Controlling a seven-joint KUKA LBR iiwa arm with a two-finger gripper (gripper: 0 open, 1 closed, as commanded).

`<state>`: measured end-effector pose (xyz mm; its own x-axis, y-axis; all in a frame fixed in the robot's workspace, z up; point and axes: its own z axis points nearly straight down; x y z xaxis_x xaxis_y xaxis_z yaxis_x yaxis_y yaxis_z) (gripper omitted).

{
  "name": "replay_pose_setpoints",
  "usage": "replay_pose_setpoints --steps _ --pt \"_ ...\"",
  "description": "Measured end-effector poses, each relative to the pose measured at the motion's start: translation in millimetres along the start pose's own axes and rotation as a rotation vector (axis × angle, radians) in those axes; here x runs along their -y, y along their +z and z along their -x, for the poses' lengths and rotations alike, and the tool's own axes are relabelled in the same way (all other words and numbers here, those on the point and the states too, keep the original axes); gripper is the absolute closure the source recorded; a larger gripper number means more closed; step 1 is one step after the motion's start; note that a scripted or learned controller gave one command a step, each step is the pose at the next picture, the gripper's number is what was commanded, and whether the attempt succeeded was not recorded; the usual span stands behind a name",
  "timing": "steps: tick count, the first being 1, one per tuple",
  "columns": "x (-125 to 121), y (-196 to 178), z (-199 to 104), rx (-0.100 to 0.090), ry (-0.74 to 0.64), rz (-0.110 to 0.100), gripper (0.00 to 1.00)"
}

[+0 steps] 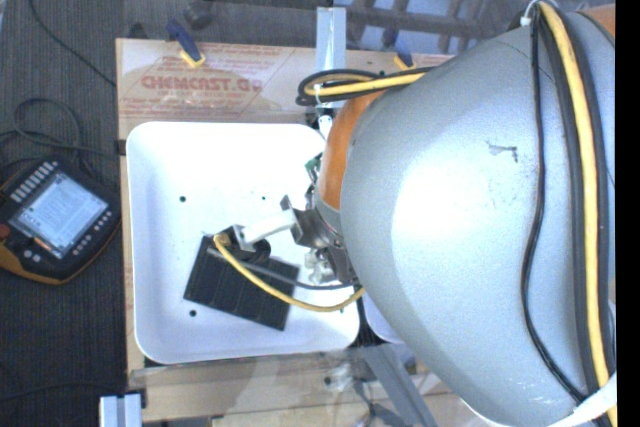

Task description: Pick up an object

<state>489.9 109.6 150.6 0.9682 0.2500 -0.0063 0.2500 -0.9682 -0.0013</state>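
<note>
My gripper [316, 260] is down over the right part of the left white bin [170, 165], close to its floor. The grey arm and its orange band [345, 150] reach in from the right and cover the gripper from above. A small green thing [314, 163] peeks out at the edge of the orange band; I cannot tell what it is. Two tiny dark specks [183, 200] lie on the bin floor, one at the upper left and one at the lower left [192, 313].
The arm hides nearly all of the right bin. A wooden board [210, 80] with two blue clamps runs behind the bins. A teach pendant [55, 220] lies on the floor to the left of the bench.
</note>
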Motion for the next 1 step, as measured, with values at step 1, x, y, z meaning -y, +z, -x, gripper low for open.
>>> replay_pose_setpoints --steps 1 --pt "-2.6 59.6 4.1 -0.014 0.004 -0.002 1.00"
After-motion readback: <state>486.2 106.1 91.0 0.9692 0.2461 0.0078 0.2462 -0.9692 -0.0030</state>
